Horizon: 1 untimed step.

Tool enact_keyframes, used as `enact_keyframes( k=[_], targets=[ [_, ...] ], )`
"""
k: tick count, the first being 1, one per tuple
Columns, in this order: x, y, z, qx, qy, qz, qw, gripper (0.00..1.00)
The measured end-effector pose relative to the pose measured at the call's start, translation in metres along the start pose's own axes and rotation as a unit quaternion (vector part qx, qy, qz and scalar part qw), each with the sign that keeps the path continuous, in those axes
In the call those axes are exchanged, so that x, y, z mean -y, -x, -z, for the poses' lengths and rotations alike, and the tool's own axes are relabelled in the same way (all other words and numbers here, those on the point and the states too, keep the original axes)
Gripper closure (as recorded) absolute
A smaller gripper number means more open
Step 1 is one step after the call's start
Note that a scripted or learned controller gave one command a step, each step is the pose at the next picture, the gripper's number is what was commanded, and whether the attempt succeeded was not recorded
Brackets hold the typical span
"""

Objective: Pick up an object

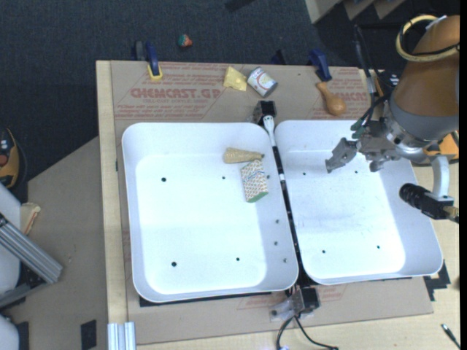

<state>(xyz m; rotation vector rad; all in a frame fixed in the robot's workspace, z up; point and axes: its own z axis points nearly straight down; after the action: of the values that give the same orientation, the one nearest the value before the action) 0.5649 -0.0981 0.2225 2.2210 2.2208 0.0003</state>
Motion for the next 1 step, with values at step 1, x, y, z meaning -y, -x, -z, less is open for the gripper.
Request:
enact_keyframes(
  k=[1],
  targets=[
    [-0.0261, 0.0023, 0.1363, 0.002, 0.009, 0.001, 1.0, 0.0]
  ],
)
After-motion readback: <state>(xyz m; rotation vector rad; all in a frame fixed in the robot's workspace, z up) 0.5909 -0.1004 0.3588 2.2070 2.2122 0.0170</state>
